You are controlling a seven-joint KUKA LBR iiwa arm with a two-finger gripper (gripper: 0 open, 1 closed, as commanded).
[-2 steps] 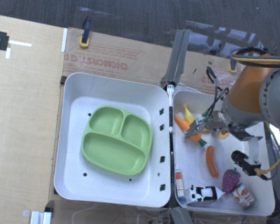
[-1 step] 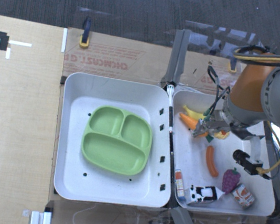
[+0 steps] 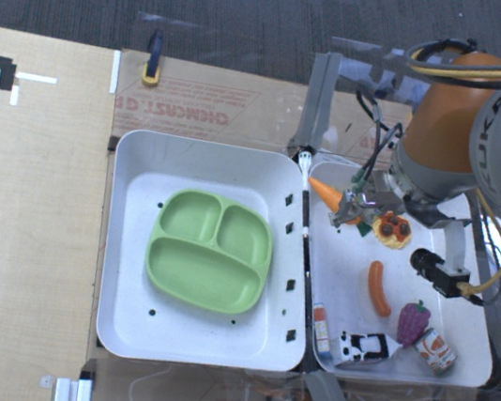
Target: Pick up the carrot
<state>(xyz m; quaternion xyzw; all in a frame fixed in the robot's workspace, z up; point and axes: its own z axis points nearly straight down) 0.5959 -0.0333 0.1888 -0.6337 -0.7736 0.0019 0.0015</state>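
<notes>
Down at the near edge of the right bin (image 3: pixel 479 371) I've got a black-and-white carton (image 3: pixel 365 346) lying flat, a small orange-and-white can (image 3: pixel 436 351) at about four o'clock from it, and a purple berry-like toy (image 3: pixel 413 322) just above those. Moving up the bin, a sausage (image 3: pixel 379 288) sits near the middle, and a little pizza piece (image 3: pixel 391 230) lies toward the far side. Over in the left bin (image 3: pixel 119 249) a green divided plate (image 3: pixel 211 251) rests on its own, well apart from the action. Now the target: the carrot (image 3: pixel 326 194) lies in the far-left corner of the right bin, at roughly ten o'clock from the sausage, its tip pointing toward the divider between the bins. My gripper (image 3: pixel 355 210) hangs right at the carrot's leafy end, touching or just beside it, and from this slant I cannot tell how the jaws stand, nor whether anything is between them. My read is that I'm in the grasp phase, lined up on the carrot but with no confirmed hold. Next move calls for a firm closure across the carrot's body, then a straight lift clear of the bin wall, which crowds that corner and could spoil the grip.
</notes>
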